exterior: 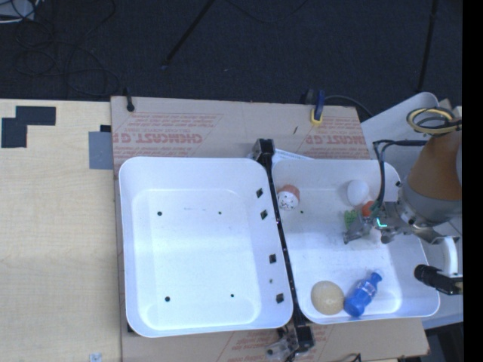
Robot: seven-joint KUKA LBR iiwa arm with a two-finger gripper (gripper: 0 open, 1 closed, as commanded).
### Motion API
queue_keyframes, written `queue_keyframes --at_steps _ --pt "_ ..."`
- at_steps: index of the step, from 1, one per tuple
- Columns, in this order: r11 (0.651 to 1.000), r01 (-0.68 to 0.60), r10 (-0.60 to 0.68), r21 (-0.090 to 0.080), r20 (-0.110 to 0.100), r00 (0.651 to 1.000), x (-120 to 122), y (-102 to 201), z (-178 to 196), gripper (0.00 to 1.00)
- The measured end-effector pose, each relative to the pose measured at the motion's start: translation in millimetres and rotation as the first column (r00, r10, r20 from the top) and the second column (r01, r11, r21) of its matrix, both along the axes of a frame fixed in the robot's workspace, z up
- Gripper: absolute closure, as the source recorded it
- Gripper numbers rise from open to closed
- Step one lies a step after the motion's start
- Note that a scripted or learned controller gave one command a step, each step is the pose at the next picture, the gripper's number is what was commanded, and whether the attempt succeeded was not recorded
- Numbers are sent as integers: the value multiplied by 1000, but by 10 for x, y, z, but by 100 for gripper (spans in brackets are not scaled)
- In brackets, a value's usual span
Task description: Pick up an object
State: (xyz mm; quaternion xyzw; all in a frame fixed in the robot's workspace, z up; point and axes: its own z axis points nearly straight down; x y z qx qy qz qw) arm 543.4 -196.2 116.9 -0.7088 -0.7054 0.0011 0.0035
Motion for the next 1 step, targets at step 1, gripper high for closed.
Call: queue_keyframes --at_steps 1 --pt "1000 -9 9 -4 6 1000 289 -166 -153 0"
